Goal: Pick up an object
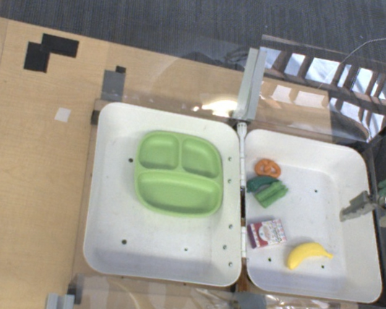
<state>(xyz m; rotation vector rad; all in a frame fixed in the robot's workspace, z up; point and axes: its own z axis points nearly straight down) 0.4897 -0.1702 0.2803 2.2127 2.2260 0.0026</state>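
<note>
The arm enters at 3 o'clock; its gripper hangs over the right rim of the right bin, tilted toward the bin floor. The wrist is cut off by the frame edge, and the claw's state cannot be determined (too small and blurred). The banana lies at 7 o'clock from the claw, well apart. A red-and-white packet, green item and orange item lie near the divider. A green divided plate occupies the left bin.

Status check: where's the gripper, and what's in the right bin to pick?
Gripper at right bin's right edge, holding nothing. Yellow banana, red-and-white packet, green vegetable, orange round piece all untouched. Nothing in the way.
</note>
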